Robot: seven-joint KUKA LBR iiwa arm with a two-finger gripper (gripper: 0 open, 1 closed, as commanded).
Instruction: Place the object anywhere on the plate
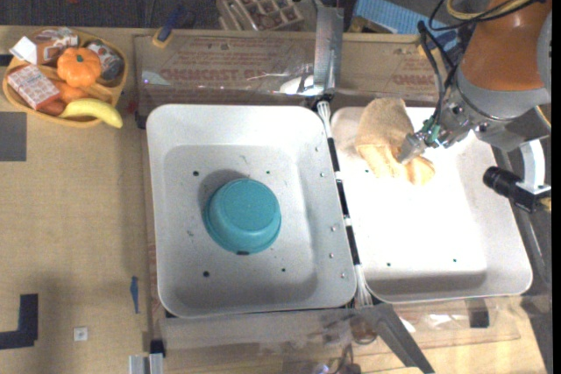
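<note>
Gripper point(410, 149) first: from my remote seat I see it low over the far left corner of the right bin point(456, 267), its tip right on the object point(386, 136), but I honestly can't tell whether it's clamped on anything.

Biggest to smallest for everything else. Arm point(504, 39) comes in from the upper right, orange band showing. Left bin point(175, 144) sits touching the right one along the middle seam. Plate point(244, 215) is teal, round, and sits about in the middle of the left bin's floor. Object is a tan, lumpy, bread-looking thing in the right bin's far left corner, well apart from the plate. Off at the bench's far left corner I've got a small basket point(22, 92) of toy food, with a banana point(92, 110) along its front edge.
</note>
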